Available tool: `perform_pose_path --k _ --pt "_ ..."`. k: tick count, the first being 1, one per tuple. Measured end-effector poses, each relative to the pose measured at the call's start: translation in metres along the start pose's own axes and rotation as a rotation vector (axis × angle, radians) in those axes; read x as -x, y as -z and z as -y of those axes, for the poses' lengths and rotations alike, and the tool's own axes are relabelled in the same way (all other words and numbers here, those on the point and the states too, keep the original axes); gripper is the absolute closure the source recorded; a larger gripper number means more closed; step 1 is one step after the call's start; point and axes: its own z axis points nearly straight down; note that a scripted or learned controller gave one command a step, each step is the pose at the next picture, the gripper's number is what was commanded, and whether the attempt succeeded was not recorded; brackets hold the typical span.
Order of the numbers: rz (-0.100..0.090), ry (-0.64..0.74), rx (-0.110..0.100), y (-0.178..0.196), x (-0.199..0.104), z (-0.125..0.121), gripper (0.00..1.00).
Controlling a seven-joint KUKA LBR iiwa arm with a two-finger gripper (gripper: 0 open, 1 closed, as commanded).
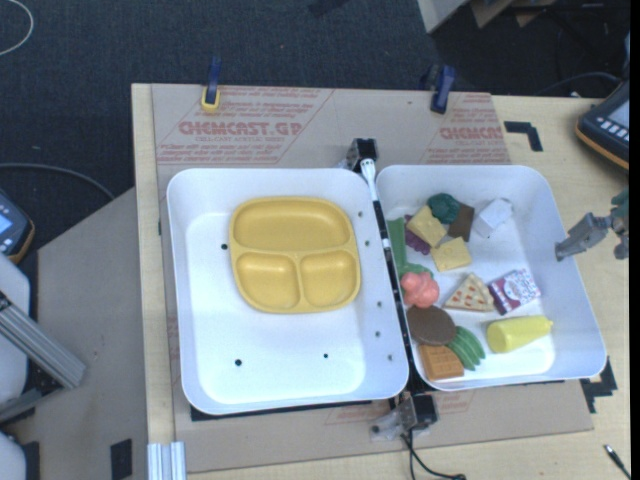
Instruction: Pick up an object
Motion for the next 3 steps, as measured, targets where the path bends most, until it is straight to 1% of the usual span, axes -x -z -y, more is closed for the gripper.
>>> perform_pose_path --k 1,2,3 --pt "-0.003 0.0 -0.006 -0.059 -0.002 -0.008 0.0" --pt "-0.004 0.001 -0.006 -0.118 -0.007 -0.016 0.0" --pt "-0.004 0.0 -0.007 -0.165 -0.016 -0.012 0.0"
